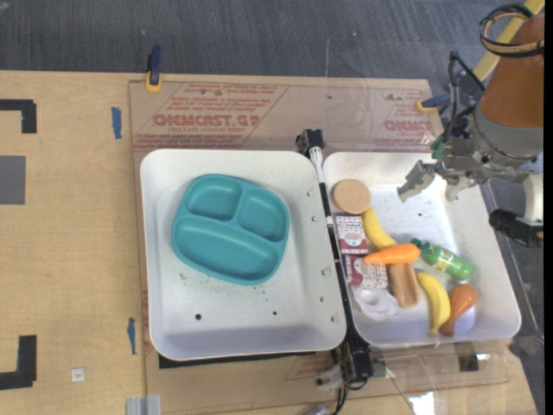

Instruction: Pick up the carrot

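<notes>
The orange carrot (393,254) lies across the middle of the right bin (494,266), resting on other toy food. My gripper (435,184) hangs over the back of that bin, up and to the right of the carrot and well apart from it. Its two grey fingers (414,181) are spread open with only the white bin floor between them.
Around the carrot lie a tan round disc (352,196), two bananas (376,229) (435,299), a green bottle (447,261), a brown bun (403,285), a drumstick (462,299) and a red-white packet (350,242). The left bin (173,309) holds a teal divided plate (230,227).
</notes>
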Robot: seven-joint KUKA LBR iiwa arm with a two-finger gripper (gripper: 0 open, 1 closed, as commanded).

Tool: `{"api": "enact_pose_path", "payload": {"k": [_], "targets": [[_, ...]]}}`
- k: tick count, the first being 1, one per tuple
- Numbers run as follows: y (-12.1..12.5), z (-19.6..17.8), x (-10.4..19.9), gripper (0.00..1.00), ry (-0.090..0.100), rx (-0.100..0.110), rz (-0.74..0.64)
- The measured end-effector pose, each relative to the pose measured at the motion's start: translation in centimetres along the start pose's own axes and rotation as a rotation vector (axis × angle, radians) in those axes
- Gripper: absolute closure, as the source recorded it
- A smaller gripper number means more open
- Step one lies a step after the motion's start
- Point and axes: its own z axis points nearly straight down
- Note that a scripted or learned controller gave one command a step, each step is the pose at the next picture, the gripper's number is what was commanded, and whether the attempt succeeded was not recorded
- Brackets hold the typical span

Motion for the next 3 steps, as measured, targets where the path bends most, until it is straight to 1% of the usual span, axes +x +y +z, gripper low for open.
{"api": "enact_pose_path", "payload": {"k": [1, 2, 3], "targets": [[-5.8, 9.8, 3.0, 0.0, 0.002, 0.008, -0.062], [-4.6, 14.3, 0.2, 0.0, 0.005, -0.014, 0.218], [-4.5, 13.4, -0.3, 1.0, -0.005, -0.018, 0.223]]}}
